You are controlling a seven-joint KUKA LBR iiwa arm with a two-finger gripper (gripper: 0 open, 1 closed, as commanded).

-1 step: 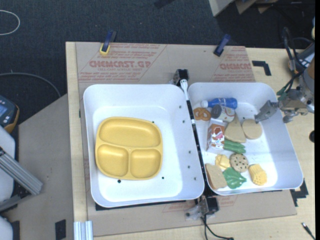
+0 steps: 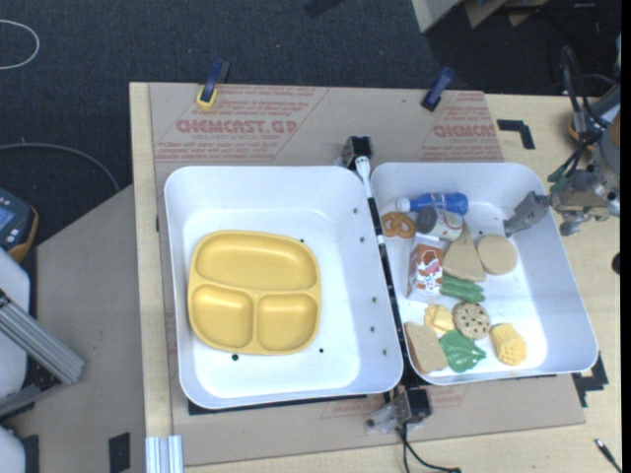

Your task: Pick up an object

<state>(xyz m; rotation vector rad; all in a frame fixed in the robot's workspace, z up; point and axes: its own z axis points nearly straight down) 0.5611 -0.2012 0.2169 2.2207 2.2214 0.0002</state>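
Reaching in from the right edge of the view, the gripper [image 2: 537, 213] is seen above the upper right part of the right bin [image 2: 552, 294]. One grey finger [image 2: 525, 215] is visible, pointing down and left over the bin floor; whether the gripper is apart or together cannot be told from this angle. Nothing is seen between its parts, and no object is touched by it.

The right bin is noted to hold a cluster of toy food items along its left half. A blue bottle [image 2: 441, 204] lies at the top, with a pretzel [image 2: 399, 226] just beside it on the left. Below these, a red and white packet [image 2: 426, 269] is observed, with a tan bread slice [image 2: 463, 260] and a round tan biscuit [image 2: 497, 255] to its right, the biscuit being the item nearest the gripper yet apart from it. A green pod [image 2: 460, 289] lies beneath the bread. Lower down, a chocolate chip cookie [image 2: 471, 319], a corn cob [image 2: 508, 344], a green leaf piece [image 2: 460, 352] and a second bread slice [image 2: 424, 348] are recorded near the front wall.

The left bin [image 2: 197, 190] is occupied by a yellow divided tray [image 2: 254, 291], its three compartments holding nothing.

Both bins rest on a brown board surface [image 2: 296, 121], held at its far edge by two clamps [image 2: 210, 85].
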